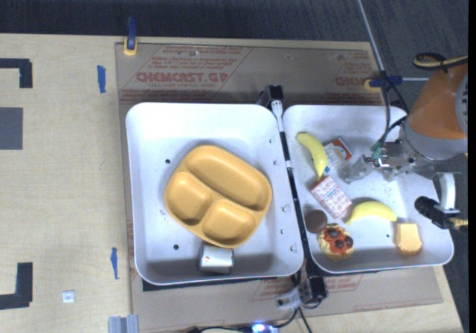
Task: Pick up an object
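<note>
Over the right bin [439,253], the grey arm with its orange band reaches in from the right side, and the end effector [370,161] sits low near the bin's middle, just right of the upper banana [314,152]. Whether it is spread or pressed together I cannot tell; the metal at its tip is too small and blurred against the white floor.

Taking that upper banana as the landmark: it lies against the bin's left wall, its long axis running from upper left to lower right. Just right of it is a small red and white packet [339,150], which sits between the banana and the end effector. Below it lies a red and white checked packet [329,196], and further below, a brown round thing and a red and yellow toy [335,239]. A second banana [371,211] lies below and to the right, its axis nearly level, directly beneath the end effector. A tan block [407,238] rests at the far lower right.

Nearest candidates appear to be the small packet, leftward, and the second banana, downward. Nothing is visibly held.

Left of the landmark, the other bin carries a yellow divided tray [216,194].
</note>
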### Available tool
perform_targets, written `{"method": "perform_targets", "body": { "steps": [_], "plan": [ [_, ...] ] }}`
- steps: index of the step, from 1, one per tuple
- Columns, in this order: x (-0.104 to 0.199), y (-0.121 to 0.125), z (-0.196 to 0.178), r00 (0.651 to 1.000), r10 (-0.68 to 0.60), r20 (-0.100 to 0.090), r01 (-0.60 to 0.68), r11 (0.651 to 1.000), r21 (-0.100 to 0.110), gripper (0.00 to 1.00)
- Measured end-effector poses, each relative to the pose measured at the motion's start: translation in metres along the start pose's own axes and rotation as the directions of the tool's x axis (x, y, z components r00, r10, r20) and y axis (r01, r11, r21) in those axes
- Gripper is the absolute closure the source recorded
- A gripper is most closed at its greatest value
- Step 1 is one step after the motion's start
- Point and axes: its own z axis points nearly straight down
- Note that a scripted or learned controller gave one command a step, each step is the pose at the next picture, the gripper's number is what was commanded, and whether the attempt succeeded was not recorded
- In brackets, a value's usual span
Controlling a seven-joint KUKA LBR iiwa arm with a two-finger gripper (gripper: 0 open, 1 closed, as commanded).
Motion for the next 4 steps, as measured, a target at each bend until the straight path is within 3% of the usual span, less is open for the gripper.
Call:
{"method": "perform_targets", "body": {
  "steps": [1, 2, 3, 4],
  "plan": [
    [0.036, -0.054, 0.000, 1.000, 0.000, -0.001, 0.000, 1.000, 0.000, 0.00],
    [0.081, -0.089, -0.005, 1.000, 0.015, 0.026, -0.014, 0.999, -0.032, 0.00],
    [0.087, -0.089, -0.013, 1.000, 0.008, 0.013, -0.008, 1.000, -0.023, 1.00],
    [0.081, -0.090, -0.014, 1.000, 0.014, 0.023, -0.013, 1.000, -0.025, 0.00]
  ]
}}
